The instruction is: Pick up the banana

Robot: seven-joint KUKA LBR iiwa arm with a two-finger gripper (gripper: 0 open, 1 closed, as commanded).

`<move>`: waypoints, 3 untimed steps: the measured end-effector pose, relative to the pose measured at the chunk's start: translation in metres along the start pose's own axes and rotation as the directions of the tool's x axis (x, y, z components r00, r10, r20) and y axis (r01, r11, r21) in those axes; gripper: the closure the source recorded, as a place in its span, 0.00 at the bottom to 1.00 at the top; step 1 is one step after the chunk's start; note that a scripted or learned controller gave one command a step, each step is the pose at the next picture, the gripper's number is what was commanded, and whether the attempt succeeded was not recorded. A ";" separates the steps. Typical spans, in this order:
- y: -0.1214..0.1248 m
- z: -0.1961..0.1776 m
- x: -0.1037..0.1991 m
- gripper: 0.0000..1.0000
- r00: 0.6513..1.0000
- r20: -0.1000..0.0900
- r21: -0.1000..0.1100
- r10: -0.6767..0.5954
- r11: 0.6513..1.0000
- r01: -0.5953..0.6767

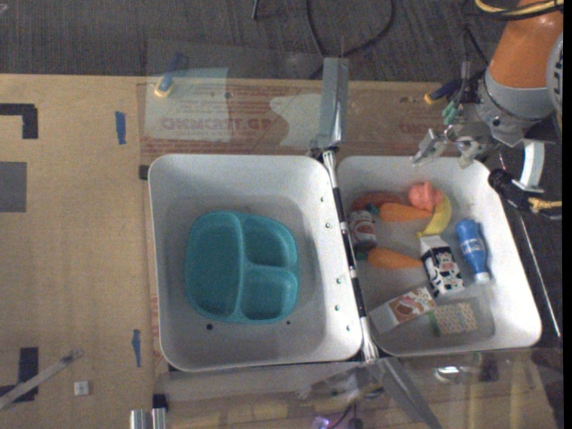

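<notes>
On your far left the desk (pixel 71 239) lies bare but for strips of blue tape (pixel 120 127) and black marks. The left bin (pixel 170 186) carries a teal divided tray (pixel 241 264) sitting near its middle, with open white floor all round it, widest toward the far wall and the near wall. A metal divider (pixel 333 105) runs up from the seam where the two bins meet.

The right bin (pixel 518 320) is crowded. Against its left wall you have a small can (pixel 362 228); just past it lie two orange carrots, one (pixel 403 212) higher and one (pixel 393 258) lower. A flat snack box (pixel 404 307) and a speckled packet (pixel 455 317) rest toward the near wall. A pink lump (pixel 425 193) sits by the far wall, and the banana (pixel 438 216) lies just beside it, tilted, touching the upper carrot's end. A small milk carton (pixel 441 270) stands below the banana, a blue bottle (pixel 472 249) just right of both.

The tool (pixel 447 143) hangs over the right bin's far rim, fingers spread and grasping nothing, apart from the banana. The right wall has a little bare floor beside it.
</notes>
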State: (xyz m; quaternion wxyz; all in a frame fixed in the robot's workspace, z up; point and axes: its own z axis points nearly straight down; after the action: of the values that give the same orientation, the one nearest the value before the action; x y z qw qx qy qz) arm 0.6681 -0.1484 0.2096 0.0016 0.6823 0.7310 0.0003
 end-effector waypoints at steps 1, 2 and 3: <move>-0.008 0.122 -0.042 0.00 1.000 0.001 -0.003 0.007 1.000 -0.007; -0.035 0.121 -0.064 0.00 1.000 -0.011 -0.005 0.004 1.000 -0.004; -0.034 0.110 -0.067 1.00 1.000 -0.004 -0.008 0.005 1.000 -0.005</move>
State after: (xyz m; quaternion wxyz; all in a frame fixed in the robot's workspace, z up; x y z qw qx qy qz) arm 0.6386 -0.2174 0.0997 0.0029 0.6841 0.7294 0.0043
